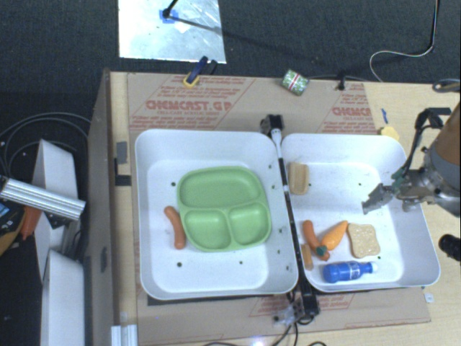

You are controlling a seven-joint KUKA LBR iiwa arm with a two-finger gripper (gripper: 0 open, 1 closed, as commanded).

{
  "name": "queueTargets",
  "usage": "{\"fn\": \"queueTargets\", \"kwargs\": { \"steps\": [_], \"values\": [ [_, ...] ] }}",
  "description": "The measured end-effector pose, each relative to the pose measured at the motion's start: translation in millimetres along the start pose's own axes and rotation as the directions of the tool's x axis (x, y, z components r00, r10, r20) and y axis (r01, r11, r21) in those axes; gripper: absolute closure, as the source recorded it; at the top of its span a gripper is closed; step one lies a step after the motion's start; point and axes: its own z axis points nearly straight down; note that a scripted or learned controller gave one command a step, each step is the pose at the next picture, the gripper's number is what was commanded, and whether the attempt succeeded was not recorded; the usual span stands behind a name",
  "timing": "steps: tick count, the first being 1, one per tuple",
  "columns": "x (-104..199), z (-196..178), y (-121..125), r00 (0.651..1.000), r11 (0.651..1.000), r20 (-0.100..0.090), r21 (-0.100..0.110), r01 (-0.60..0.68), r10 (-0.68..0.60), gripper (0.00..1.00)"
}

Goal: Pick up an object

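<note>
The right bin (338, 166) holds a slice of toast (364, 240), an orange carrot (333, 234), two smaller orange pieces (309, 232) beside it, a blue bottle (347, 271) lying on its side near the front wall, and a tan block (298, 178) at the far left corner. My gripper (376, 199) hangs over the right half of this bin, above and slightly behind the toast, apart from every object. I see nothing held in it.
The left bin (158, 166) carries a green divided plate (222, 207) with an orange sausage (175, 227) to its left. A small green can (294, 82) and a yellow-blue clip (196, 73) lie on the bench behind the bins. The arm comes in at the right edge.
</note>
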Motion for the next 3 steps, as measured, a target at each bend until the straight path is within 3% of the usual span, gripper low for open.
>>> {"fn": "queueTargets", "kwargs": {
  "steps": [1, 2, 3],
  "values": [
    [54.0, 102.2, 4.6, 1.000, 1.000, -0.001, 0.003, 0.000, 0.000, 0.00],
    [10.0, 146.5, 54.1, 1.000, 1.000, 0.000, 0.000, -0.003, 0.003, 0.00],
    [51.3, 146.4, -0.8, 1.000, 1.000, -0.001, 0.001, -0.002, 0.002, 0.00]
  ]
}}
